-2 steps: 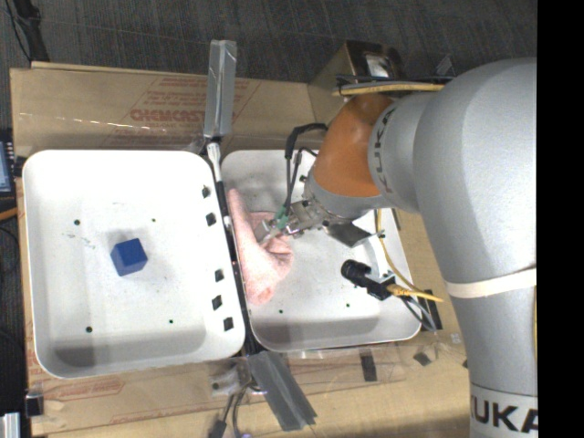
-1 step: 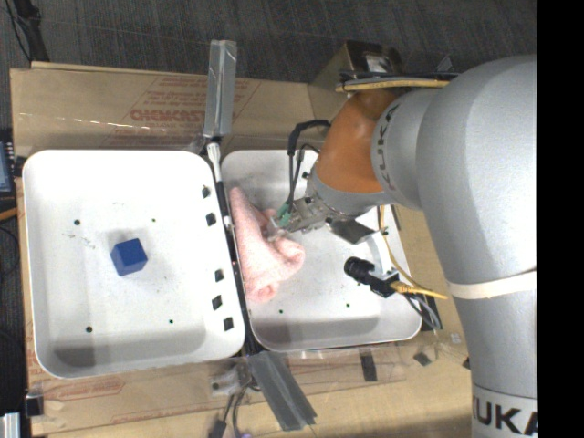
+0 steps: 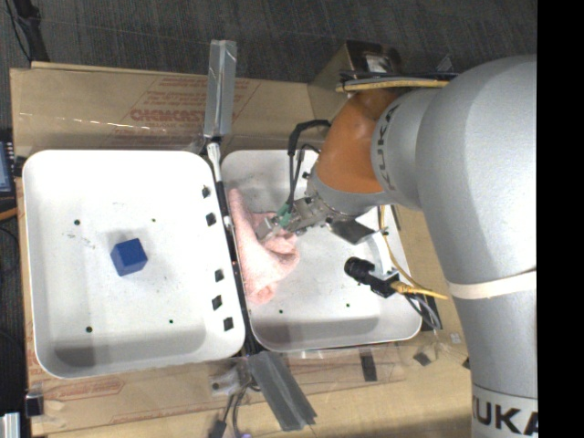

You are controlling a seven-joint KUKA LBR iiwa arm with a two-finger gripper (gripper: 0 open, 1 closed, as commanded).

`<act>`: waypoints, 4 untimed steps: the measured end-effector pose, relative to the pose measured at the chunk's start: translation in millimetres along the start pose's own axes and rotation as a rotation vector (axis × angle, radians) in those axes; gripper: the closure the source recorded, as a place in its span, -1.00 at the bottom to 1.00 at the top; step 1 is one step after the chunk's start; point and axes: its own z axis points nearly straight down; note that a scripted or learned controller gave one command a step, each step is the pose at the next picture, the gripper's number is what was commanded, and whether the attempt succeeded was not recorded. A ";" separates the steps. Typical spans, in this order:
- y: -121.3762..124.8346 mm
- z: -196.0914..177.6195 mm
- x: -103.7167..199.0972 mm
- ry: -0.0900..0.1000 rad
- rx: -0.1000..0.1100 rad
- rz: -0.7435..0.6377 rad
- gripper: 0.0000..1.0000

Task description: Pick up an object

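Two bins on the bench and we're down in the right bin (image 3: 315,331), gripper (image 3: 285,223) pressed onto the pink cloth (image 3: 260,258). Can't tell if we've grabbed it. Lift not done; blue cube (image 3: 129,255) sits in the left bin (image 3: 55,245).

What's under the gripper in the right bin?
The gripper sits over a pink cloth along the right bin left side. Whatever lies beneath the cloth is covered.

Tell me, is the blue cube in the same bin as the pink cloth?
No, the blue cube sits in the left bin, while the pink cloth lies in the right bin.
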 end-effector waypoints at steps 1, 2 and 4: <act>-0.1 -9.3 0.3 0.000 0.002 -0.003 1.00; -0.1 -9.4 0.0 -0.001 0.002 -0.003 -1.00; -8.6 -0.1 4.5 0.005 0.001 -0.044 1.00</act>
